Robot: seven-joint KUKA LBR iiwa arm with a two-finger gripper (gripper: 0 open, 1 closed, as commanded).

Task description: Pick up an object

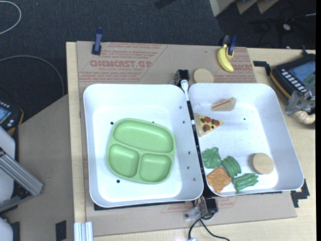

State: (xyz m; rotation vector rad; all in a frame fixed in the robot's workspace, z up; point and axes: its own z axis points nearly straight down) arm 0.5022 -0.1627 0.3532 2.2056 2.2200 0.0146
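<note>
Centrally, pizza slice (207, 124) long axis left-right, tip pointing right; hand state: cannot tell.

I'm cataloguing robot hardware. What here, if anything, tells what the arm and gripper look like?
Nothing here settles the arm's colours, cables or markings. At the right edge, a grey metal piece lies beside a beige lump and a black handheld device with a blue screen; whether it belongs to the robot, I cannot tell.
</note>
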